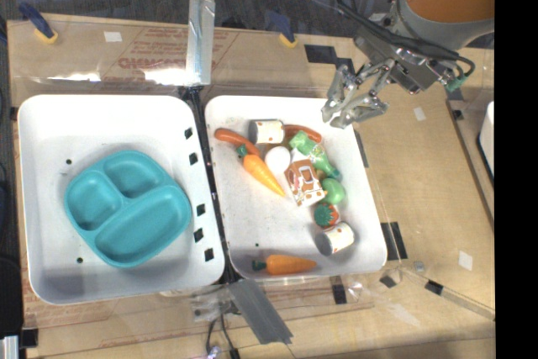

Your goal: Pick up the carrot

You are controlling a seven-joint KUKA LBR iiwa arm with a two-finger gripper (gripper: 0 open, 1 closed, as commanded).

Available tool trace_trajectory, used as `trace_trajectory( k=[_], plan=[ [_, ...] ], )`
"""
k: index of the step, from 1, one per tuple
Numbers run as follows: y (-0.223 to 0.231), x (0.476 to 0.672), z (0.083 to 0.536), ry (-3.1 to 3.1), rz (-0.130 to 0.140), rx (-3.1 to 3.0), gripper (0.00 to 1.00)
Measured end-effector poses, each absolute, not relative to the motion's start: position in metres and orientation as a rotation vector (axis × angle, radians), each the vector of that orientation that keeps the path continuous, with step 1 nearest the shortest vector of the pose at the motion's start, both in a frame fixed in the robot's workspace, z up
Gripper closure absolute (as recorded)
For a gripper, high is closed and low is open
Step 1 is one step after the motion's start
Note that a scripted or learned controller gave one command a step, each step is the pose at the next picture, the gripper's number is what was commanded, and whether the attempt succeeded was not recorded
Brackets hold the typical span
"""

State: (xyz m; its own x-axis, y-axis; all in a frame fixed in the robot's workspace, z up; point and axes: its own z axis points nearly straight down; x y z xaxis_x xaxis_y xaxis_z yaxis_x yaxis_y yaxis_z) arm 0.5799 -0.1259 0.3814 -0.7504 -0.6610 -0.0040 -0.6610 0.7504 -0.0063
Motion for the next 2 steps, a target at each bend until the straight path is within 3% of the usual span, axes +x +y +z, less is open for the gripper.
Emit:
trace_trajectory(
  k=[1,2],
  plan=[
    [-0.159,0.506,0.337,2.779,0.002,-1.468,1.0],
    [-0.183,0.478,0.279,2.712,0.003,-1.589,1.0]
  ],
)
